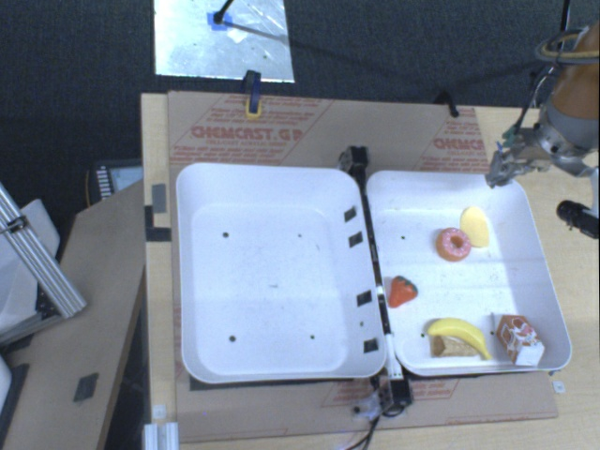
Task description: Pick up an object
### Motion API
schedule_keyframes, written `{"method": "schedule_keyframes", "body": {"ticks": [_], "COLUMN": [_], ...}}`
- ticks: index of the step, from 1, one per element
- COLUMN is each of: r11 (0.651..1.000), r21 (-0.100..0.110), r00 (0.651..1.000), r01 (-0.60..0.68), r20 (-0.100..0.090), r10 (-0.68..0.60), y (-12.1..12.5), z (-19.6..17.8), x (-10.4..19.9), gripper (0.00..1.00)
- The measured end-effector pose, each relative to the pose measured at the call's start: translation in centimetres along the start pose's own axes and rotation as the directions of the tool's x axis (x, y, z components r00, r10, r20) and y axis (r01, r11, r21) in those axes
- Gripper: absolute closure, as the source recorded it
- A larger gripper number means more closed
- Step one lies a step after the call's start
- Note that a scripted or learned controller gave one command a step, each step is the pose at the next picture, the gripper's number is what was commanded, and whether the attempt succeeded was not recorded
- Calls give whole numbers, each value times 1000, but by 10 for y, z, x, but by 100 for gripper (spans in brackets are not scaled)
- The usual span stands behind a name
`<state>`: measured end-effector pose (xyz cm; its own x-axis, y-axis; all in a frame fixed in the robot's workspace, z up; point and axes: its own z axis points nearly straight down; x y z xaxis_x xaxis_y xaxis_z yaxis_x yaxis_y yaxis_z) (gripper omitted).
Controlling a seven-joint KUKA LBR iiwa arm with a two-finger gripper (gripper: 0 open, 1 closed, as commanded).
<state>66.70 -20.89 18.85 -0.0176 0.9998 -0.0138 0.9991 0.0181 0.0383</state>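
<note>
The right bin point(417, 204) holds several objects. A pink frosted donut point(454, 244) lies beside a pale yellow lemon-like piece point(475, 225). A red strawberry point(402, 292) sits by the bin's left wall. Along the front lie a yellow banana point(459, 333), a brown bread-like piece point(451, 347) under it, and a small red and white box point(518, 338). My gripper point(503, 171) hangs over the bin's far right corner, above and to the right of the lemon-like piece, with nothing seen in it. Its fingers are too small and blurred to read.
The left bin point(272, 270) stands next to the right one, a black hinge strip point(367, 261) between them. Both rest on a cardboard sheet point(253, 129). A shiny metal plate point(223, 24) lies at the back. An aluminium rail point(33, 261) leans at the left.
</note>
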Motion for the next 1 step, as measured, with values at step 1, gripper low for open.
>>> {"method": "schedule_keyframes", "body": {"ticks": [1], "r11": [999], "r21": [43], "r00": [1000], "r01": [-12], "r20": [-14], "r10": [12], "y": [-9], "z": [110], "x": [5], "gripper": [100]}}
